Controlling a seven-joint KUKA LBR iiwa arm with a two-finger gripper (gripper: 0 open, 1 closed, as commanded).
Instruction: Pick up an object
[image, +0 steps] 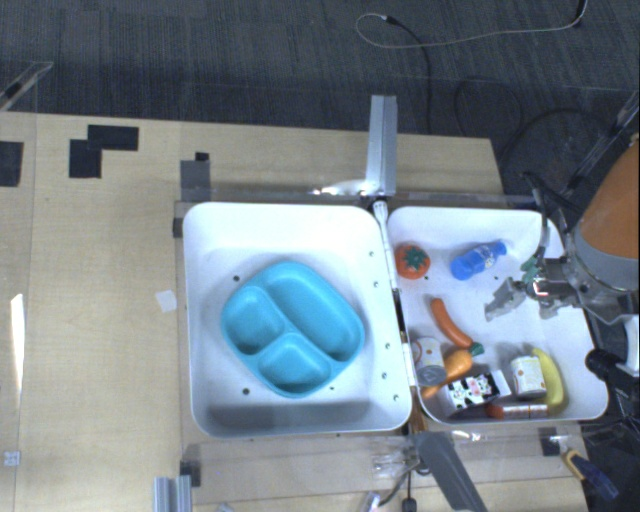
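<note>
Pincer (512, 297) spread wide, holding nothing, over right bin (590, 400); blue bottle (477, 259) lying just beside.

Blue divided tray (290, 326) in the left bin (205, 300); gripper (512, 296) over the right bin (590, 395), at 3 o'clock from the tomato (412, 261). Blue bottle (476, 259) at its 11 o'clock; banana (550, 378) and small can (527, 376) at 5 o'clock; carrot (449, 322) at 8 o'clock.
</note>
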